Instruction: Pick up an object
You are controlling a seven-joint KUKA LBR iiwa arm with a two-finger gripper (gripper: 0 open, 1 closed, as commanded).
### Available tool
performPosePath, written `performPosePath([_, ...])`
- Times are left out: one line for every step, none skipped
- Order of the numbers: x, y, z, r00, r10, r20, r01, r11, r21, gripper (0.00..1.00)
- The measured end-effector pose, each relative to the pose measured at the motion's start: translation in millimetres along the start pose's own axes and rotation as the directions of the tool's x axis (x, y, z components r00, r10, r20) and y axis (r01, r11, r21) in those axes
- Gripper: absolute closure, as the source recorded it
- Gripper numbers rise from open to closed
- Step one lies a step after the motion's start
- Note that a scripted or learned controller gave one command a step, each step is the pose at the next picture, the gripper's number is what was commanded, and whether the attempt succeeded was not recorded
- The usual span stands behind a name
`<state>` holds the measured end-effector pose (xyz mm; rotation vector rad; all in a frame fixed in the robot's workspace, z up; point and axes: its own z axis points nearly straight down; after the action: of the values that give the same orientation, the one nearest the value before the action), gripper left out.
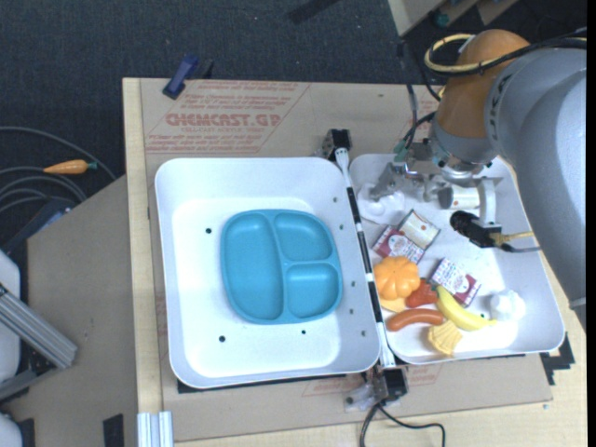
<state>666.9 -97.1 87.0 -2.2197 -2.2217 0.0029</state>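
Both bins are white, the left bin [186, 343] and the right bin [540, 329] alike. The divided plate [279, 265] is solid sky blue. The toy pumpkin [397, 278] is orange, the toy banana [463, 312] yellow, and the toy sausage [415, 319] orange-red. Two small cartons [402, 238] are white with dark red print. The bench [251, 115] is tan with faded red lettering. The arm [549, 128] is grey with an orange band [475, 82].

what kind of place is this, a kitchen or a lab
Most likely a robotics lab: a robot arm reaches over two white bins holding toy food like a banana, with loose cables on dark carpet.
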Motion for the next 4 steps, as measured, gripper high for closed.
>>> performPosePath([2.8,-1.5,0.3,1.0,0.001,0.001,-0.001,1.0,0.0,0.0])
performPosePath([3.0,-0.7,0.7,1.0,0.0,0.001,0.0,1.0,0.002,0.0])
performPosePath([3.3,-0.7,0.6,1.0,0.0,0.002,0.0,1.0,0.002,0.0])
performPosePath([3.1,-0.7,0.7,1.0,0.0,0.001,0.0,1.0,0.002,0.0])
